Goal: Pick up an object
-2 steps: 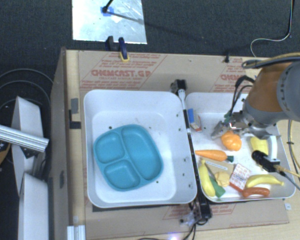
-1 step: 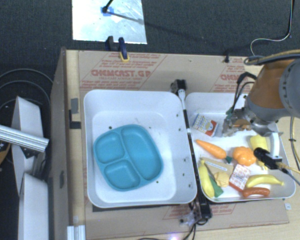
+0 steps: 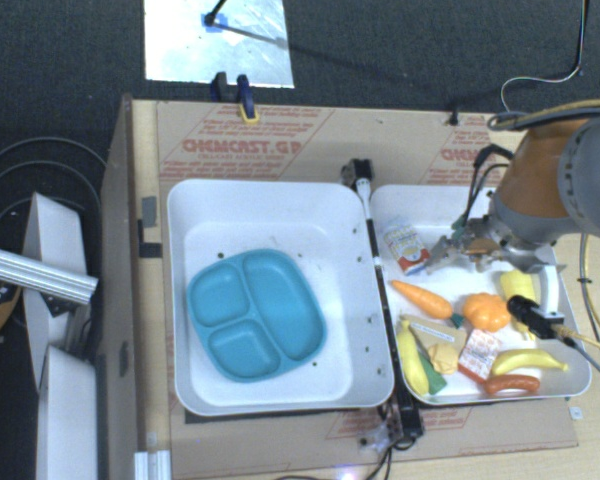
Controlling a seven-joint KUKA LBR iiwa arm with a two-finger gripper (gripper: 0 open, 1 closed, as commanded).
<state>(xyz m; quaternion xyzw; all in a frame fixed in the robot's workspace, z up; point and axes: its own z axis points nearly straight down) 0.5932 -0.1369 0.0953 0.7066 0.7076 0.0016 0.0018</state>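
From my station I see the gripper (image 3: 452, 254) low in the back half of the right bin (image 3: 578, 368), its tip turned toward the divider between the two bins. I cannot tell from this slanted view whether it is spread or closed, and I see nothing caught in it. The wrist bends down steeply behind it, and the orange band (image 3: 533, 173) and the grey arm (image 3: 590, 178) lean in over the bin's right rim from the right of the view.

Just beside the gripper's tip, toward the divider, lies a small white-and-red packet (image 3: 405, 244); I cannot say whether they touch. In front of the gripper a carrot (image 3: 422, 299) lies at a slant, and an orange fruit (image 3: 487, 311) sits right of it, with a yellow piece (image 3: 517, 285) just behind the fruit.

Nearer the front rim are a red-and-white carton (image 3: 478, 353), a banana (image 3: 531, 360), a red sausage (image 3: 510, 383) and a yellow cob with a green end (image 3: 413, 356) along the divider.

The left bin (image 3: 210, 198) holds a blue divided plate (image 3: 255, 311), well apart from the arm.
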